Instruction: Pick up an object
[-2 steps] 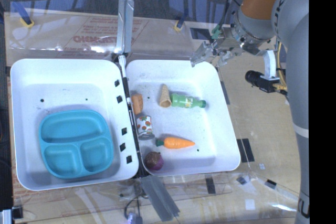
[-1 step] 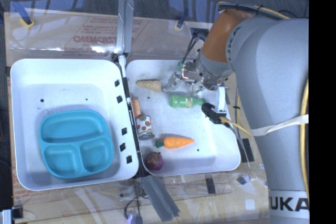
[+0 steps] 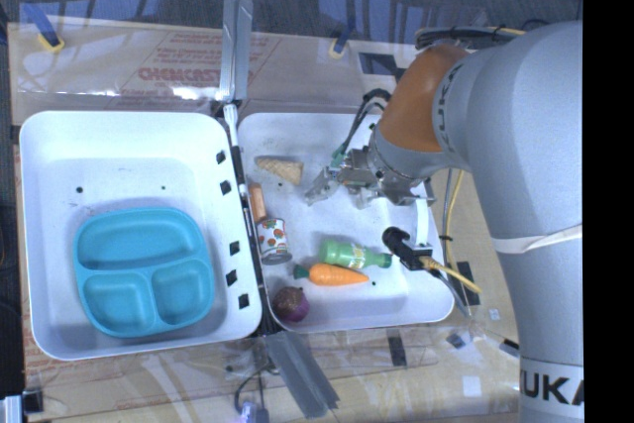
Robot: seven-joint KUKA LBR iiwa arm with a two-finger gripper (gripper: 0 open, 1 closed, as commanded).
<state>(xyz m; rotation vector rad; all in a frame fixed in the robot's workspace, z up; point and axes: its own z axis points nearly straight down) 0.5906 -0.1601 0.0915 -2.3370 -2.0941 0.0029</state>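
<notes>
since the task leaves the choice open, the likeliest pick is the wedge (image 3: 279, 169), a pale tan piece like bread or cheese. it lies flat on the floor of the right bin (image 3: 401, 307), just beside the pincer (image 3: 315, 190) but apart from it, on the side toward the divider and a little farther up the view. whether the pincer is released or clenched i cannot tell; nothing shows in its hold. i judge the wedge light and fairly stiff, likely a plastic toy and smooth enough to slip. a hold across its two long sides near the thick end looks safer than one at the thin tip. a little farther off, toward the divider, an orange stick (image 3: 257, 203) lies along the bin wall, and a small can (image 3: 272, 239) stands upright just past its end. on the camera side of the pincer a green bottle (image 3: 352, 255) lies on its side with a carrot (image 3: 337, 275) just beside it, perhaps touching; both are round and would roll. farther still, in the near corner, sits a dark purple onion (image 3: 291, 303). farthest from the pincer, across the divider, the left bin (image 3: 59, 173) holds a blue plate (image 3: 147, 269) with three compartments.
</notes>
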